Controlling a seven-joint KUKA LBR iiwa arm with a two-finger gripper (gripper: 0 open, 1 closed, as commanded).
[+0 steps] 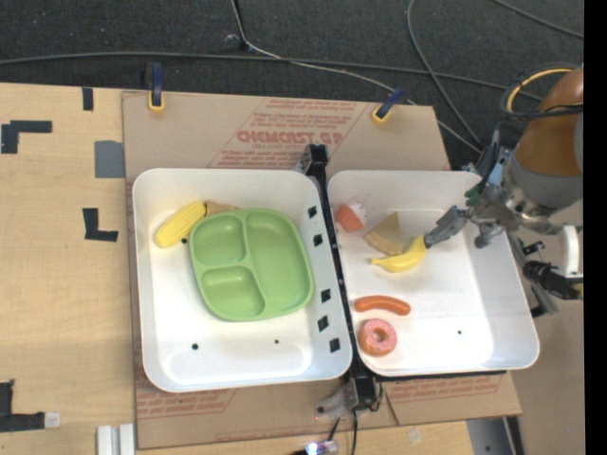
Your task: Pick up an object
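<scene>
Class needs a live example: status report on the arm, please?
Gripper over right bin, beside banana. Nothing seen held. Brown wedge crowds banana.

Tan item [224,208] partly under green tray [251,262]; arm [550,150] cut off at rt edge.

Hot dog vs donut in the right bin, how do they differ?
The hot dog is long, thin and orange-red; the donut is round and pink, with a hole. The hot dog lies farther from the bin's near wall; the donut sits just below it in the picture. Both lie in the right bin, near its left wall.
</scene>
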